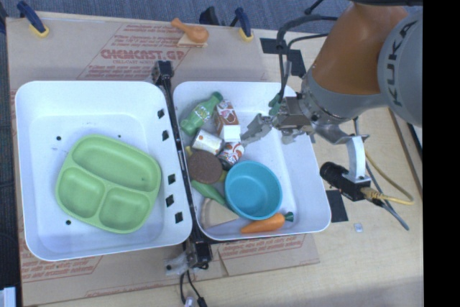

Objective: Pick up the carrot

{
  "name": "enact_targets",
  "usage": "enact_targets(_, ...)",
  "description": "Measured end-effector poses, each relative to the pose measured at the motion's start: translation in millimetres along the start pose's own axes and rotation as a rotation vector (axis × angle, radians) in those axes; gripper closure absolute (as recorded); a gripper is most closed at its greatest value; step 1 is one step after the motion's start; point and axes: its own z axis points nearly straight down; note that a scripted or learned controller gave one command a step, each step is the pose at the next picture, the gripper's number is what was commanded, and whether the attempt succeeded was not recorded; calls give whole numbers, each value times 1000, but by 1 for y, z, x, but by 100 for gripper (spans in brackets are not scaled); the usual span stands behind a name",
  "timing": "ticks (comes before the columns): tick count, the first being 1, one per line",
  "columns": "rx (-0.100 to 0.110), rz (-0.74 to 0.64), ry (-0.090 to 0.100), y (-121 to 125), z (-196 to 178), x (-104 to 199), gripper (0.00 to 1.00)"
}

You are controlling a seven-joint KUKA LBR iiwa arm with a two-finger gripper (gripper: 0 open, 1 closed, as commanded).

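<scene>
Grey and orange, your arm reaches in from the right and hangs over the right bin's right wall, and you can judge the job as barely begun. Going down in size, the left bin carries a green divided plate toward its front, with nothing to do with this task. Your right bin holds the clutter: a blue bowl near its front edge, a brown disc beside the bowl toward the divider, a green bottle near the back left corner, and a few small cartons between bottle and bowl. Next comes the gripper, hovering over the middle of the right bin near the back; whether its fingers are parted or closed you cannot tell from here, and nothing shows between them. Smallest of all, the carrot lies flat along the front edge of the right bin, just beside the blue bowl and close to the front right corner, well apart from the gripper. Everything remains: you need travel toward that front edge, a descent, a grasp and a lift, and the bowl and bin wall crowding the carrot may make it awkward
</scene>
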Motion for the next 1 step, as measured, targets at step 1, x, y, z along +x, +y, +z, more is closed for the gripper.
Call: enact_targets(1, 3, 205, -2, -38, -20, 117, 0)
